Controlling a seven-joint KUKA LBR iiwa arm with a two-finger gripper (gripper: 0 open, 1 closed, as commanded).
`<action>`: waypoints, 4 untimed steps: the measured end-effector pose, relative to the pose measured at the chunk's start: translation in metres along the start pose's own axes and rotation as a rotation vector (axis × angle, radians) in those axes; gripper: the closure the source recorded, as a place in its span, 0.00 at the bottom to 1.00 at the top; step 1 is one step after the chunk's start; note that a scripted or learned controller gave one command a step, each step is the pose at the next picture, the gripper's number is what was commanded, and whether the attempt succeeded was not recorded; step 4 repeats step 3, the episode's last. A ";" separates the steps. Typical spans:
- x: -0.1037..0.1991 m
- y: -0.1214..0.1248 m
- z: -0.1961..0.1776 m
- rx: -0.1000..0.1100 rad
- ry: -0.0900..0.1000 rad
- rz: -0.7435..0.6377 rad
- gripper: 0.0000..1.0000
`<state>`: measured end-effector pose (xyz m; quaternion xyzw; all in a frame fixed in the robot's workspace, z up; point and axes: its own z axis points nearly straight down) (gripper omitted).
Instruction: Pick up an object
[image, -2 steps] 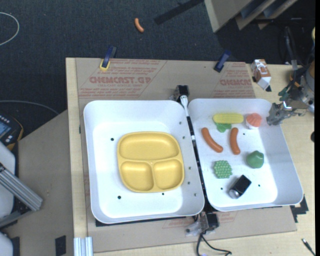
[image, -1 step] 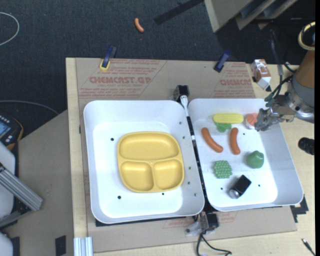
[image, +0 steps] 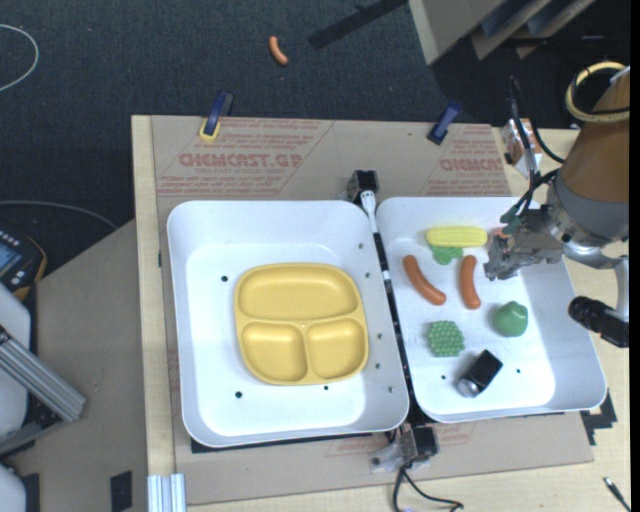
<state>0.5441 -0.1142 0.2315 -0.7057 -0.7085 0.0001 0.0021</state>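
The end effector (image: 503, 255) hovers over the right bin (image: 570, 385); whether it is clenched cannot be told. Just left lie an orange sausage (image: 469, 281) and yellow corn (image: 455, 237); a green pepper (image: 511, 318) sits nearer, below it.

We see two shallow white bins side by side on a cardboard-topped bench (image: 300, 150) printed with red lettering. The left bin (image: 195, 300) holds a yellow divided plate (image: 300, 322) with three compartments, lying flat near its middle. A black clip (image: 364, 186) sits at the far end of the seam between the bins, another (image: 418, 442) at the near end. A yellow-and-blue clamp (image: 214, 116) and a blue clamp (image: 443, 124) grip the bench's far edge. On the dark carpet beyond lies a small orange piece (image: 278, 49).
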 end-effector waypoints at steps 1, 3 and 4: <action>0.055 -0.015 -0.006 -0.001 0.001 -0.002 1.00; 0.087 -0.027 0.000 -0.004 -0.003 0.003 1.00; 0.087 -0.027 0.000 -0.004 -0.003 0.003 1.00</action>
